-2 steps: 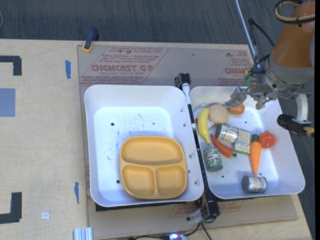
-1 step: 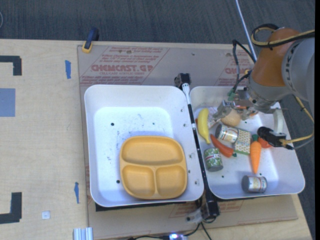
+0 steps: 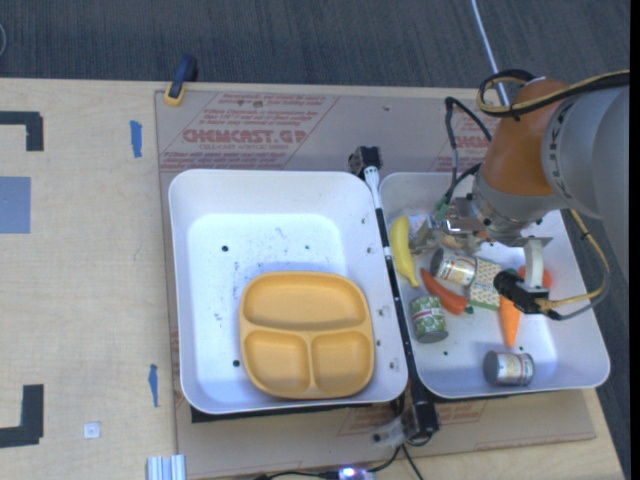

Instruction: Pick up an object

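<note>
On my far left I see the bench point(image 3: 80, 298) with black and blue tape marks. Next comes the left bin point(image 3: 200, 203), which holds a yellow tray point(image 3: 305, 330) with three compartments, lying flat toward the bin's near right corner.

Along the right bin's point(image 3: 590, 353) left wall lies a banana point(image 3: 402, 252), upright in my view. Just below it stands a green can point(image 3: 429, 319), and a carrot point(image 3: 443, 295) lies between the two, slanting. A silver can point(image 3: 456, 269) lies on its side just right of the banana, touching a speckled card point(image 3: 484, 283). Near the front of the bin rests a grey can point(image 3: 509, 368), and an orange cone point(image 3: 509, 320) sits just above it.

The gripper point(image 3: 452, 226) hangs over the bin's upper middle, above the silver can — I cannot tell how the jaws stand, nor whether anything sits between them. The arm point(image 3: 590, 148) reaches in from the right, its orange band right behind the wrist.
</note>
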Robot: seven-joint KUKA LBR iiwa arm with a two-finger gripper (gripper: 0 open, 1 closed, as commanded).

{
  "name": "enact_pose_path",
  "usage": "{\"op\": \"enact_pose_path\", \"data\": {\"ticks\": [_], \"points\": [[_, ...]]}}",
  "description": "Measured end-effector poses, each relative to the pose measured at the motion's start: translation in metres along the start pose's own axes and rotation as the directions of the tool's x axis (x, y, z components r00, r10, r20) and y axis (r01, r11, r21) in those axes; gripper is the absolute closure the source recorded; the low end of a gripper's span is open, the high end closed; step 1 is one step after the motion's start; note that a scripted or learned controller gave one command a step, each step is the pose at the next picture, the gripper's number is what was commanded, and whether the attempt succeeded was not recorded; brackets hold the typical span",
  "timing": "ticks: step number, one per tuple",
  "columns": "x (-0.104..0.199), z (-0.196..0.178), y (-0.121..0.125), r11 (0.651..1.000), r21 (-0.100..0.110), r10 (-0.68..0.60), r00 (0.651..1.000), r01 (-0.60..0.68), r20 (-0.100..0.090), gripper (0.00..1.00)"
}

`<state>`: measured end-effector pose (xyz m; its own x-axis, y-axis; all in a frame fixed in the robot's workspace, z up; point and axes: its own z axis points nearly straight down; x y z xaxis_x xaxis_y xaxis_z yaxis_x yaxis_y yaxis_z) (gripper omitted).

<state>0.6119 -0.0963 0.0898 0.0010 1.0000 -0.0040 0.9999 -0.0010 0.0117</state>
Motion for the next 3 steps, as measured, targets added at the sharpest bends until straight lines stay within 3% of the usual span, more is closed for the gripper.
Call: {"op": "enact_pose_path", "data": {"ticks": [1,2,3], "points": [[-0.002,0.003,-0.053,1.0,0.01,0.0,1.0,0.0,-0.003,0.0],[-0.002,-0.009,-0.051,1.0,0.002,0.001,1.0,-0.001,-0.002,1.0],[0.034,-0.097,-0.118,1.0,0.013,-0.002,1.0,0.002,-0.005,1.0]]}}
